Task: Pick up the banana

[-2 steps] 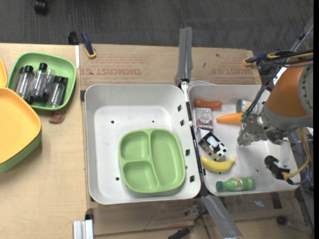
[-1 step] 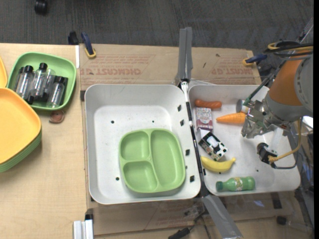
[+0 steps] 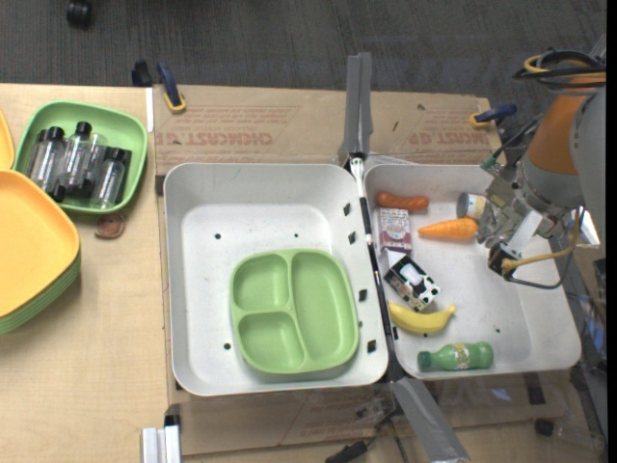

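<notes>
The yellow banana [image 3: 421, 318] lies in the right bin [image 3: 540, 340], near its front left, curved with its ends pointing up. A black and white toy [image 3: 413, 283] touches its upper edge, and a green bottle [image 3: 455, 357] lies just in front of it. My gripper [image 3: 497, 230] hangs over the bin's right side, beside the tip of an orange carrot [image 3: 449, 228]. It is well to the right of and behind the banana, with nothing seen in its hold.
The right bin also holds a red sausage [image 3: 402, 201], a pink packet [image 3: 393, 228] and a small jar [image 3: 470, 204]. A green divided plate [image 3: 292, 310] sits in the left bin [image 3: 193, 258]. On the bench at the left are a green tray of bottles [image 3: 82, 157] and stacked yellow plates [image 3: 29, 249].
</notes>
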Motion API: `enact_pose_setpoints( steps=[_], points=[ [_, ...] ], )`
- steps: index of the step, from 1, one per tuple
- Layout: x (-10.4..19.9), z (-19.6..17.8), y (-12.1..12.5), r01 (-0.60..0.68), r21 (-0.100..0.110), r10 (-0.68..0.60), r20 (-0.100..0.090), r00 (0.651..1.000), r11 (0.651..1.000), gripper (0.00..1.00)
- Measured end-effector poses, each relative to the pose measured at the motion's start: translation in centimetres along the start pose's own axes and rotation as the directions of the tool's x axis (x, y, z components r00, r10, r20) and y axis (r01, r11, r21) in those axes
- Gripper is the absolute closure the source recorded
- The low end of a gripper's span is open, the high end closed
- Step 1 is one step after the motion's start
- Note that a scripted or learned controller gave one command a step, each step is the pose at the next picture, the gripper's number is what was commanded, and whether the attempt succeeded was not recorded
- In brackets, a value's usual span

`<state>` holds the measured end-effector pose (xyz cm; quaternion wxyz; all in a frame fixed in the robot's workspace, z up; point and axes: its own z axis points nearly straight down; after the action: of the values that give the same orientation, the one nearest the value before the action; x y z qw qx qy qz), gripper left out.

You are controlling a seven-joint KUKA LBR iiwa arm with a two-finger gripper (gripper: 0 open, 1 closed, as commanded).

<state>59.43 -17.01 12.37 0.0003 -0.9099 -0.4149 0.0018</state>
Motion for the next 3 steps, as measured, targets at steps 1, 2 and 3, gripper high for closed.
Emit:
enact_pose_setpoints(
  steps=[1, 2, 3],
  points=[
    [2.2, -1.5, 3.1, 0.047, 0.000, -0.047, 0.000, 0.999, 0.999, 1.00],
    [0.5, 0.8, -3.7, 0.327, 0.001, -0.327, -0.001, 0.945, 0.945, 1.00],
    [3.5, 0.1, 0.0, 0.056, 0.000, -0.056, 0.000, 0.998, 0.998, 1.00]
  ],
)
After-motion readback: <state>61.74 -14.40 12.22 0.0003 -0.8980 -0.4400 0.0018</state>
